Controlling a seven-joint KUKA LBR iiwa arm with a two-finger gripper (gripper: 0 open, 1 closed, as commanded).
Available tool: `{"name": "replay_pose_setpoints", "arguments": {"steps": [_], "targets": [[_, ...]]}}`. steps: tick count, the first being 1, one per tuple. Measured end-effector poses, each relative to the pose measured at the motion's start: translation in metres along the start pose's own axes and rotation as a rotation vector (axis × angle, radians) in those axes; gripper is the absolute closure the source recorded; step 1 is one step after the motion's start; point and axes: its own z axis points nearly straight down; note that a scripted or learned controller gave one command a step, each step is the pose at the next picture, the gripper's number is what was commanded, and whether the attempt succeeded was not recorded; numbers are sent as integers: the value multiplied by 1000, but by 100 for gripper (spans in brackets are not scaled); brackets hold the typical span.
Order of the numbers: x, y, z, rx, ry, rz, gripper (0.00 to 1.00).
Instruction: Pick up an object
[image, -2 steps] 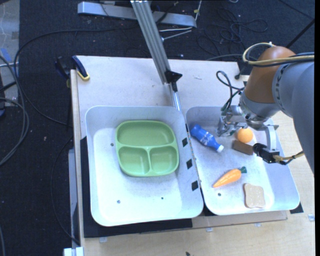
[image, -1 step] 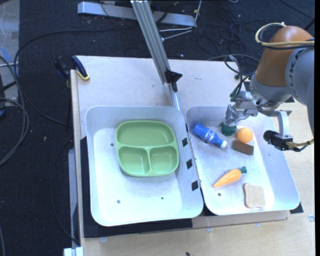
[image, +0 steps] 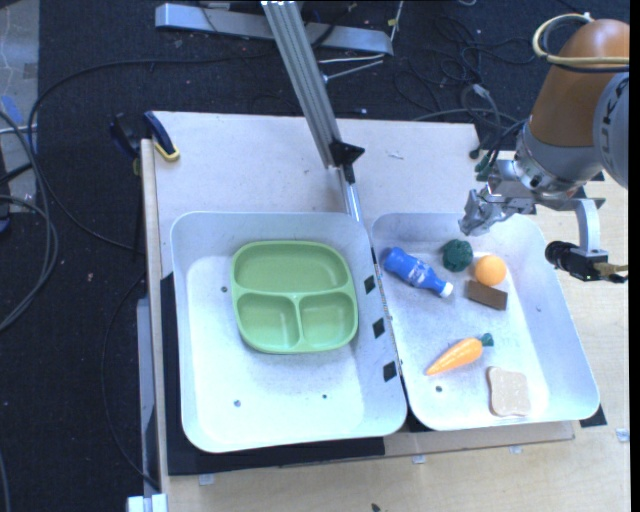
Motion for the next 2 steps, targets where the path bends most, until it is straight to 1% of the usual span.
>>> {"name": "replay_pose_setpoints", "arguments": {"steps": [1, 2], "targets": [[0, 0, 26, 5, 0, 2, 100], [54, 2, 11, 3, 1, -3, 100]]}}
